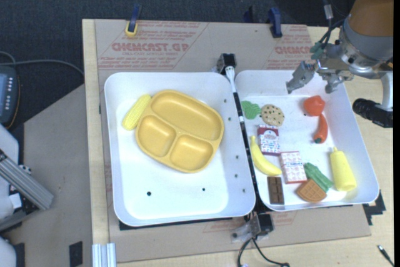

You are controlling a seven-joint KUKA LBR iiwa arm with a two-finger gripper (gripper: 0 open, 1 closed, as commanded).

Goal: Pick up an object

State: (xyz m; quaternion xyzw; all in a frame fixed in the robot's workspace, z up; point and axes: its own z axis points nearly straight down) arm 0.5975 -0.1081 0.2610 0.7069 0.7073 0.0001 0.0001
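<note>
Nearest in the right bin (pixel 365 162) lie one waffle piece (pixel 310 191), one chocolate bar (pixel 275 190), one green pickle (pixel 318 176), one yellow bottle (pixel 342 169), two small red cartons (pixel 292 167), (pixel 270 140) and one banana (pixel 262 158); beyond them are one carrot (pixel 320 128), one cookie (pixel 272 114), one lettuce leaf (pixel 250 110) and one tomato (pixel 314 105). The left bin (pixel 119 153) holds one yellow divided plate (pixel 179 130) with one corn cob (pixel 136 111) at its edge. Farthest back, the gripper (pixel 316 79) hovers over the right bin's far end, fingers spread apart and holding nothing, just above the tomato.
</note>
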